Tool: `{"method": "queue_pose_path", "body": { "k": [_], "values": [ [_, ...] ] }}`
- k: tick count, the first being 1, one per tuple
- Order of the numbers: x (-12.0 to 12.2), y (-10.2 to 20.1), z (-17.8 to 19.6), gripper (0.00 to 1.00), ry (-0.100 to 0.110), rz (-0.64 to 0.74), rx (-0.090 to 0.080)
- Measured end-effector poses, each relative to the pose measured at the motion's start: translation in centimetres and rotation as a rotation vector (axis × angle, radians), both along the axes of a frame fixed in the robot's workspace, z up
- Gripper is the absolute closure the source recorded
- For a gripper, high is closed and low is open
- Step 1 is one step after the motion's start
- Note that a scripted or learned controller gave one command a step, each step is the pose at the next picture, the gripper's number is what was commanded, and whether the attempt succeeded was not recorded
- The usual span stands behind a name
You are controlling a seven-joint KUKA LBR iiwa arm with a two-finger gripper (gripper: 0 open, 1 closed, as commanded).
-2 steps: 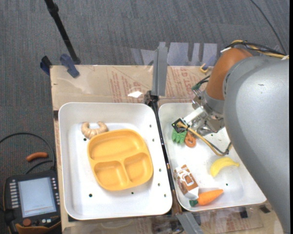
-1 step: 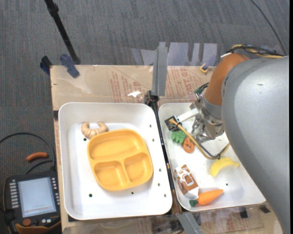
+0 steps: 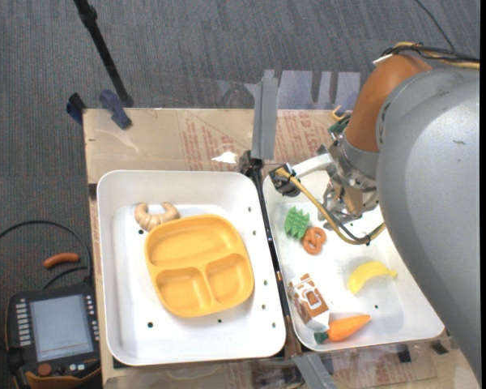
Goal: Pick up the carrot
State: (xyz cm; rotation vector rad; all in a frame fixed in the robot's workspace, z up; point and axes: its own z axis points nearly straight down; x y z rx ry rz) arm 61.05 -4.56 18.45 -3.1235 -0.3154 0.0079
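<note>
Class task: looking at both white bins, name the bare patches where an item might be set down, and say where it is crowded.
Left bin: bare floor along its left edge and below the yellow tray. Right bin: a patch between banana and carrot. Crowded: the top, where the gripper hangs by the pretzel and green toy.

Beneath me: a yellow three-compartment plastic plate (image 3: 199, 264), a beige croissant (image 3: 155, 213) touching it, a yellow banana (image 3: 370, 276), a brown pretzel (image 3: 313, 239).

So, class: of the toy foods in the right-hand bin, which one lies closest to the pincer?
The pretzel. It lies just below the pincer, beside the green toy. The banana, the boxed snack and the carrot all lie further down the bin.
</note>
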Motion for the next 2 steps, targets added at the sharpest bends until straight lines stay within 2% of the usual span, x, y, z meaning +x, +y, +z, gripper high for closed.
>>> {"method": "queue_pose_path", "body": {
  "k": [1,2],
  "values": [
    [-3.2,-1.9,0.0,1.0,0.003,0.17,0.001],
    [-8.4,-4.1,-5.1,1.0,0.003,0.602,0.006]
  ]
}}
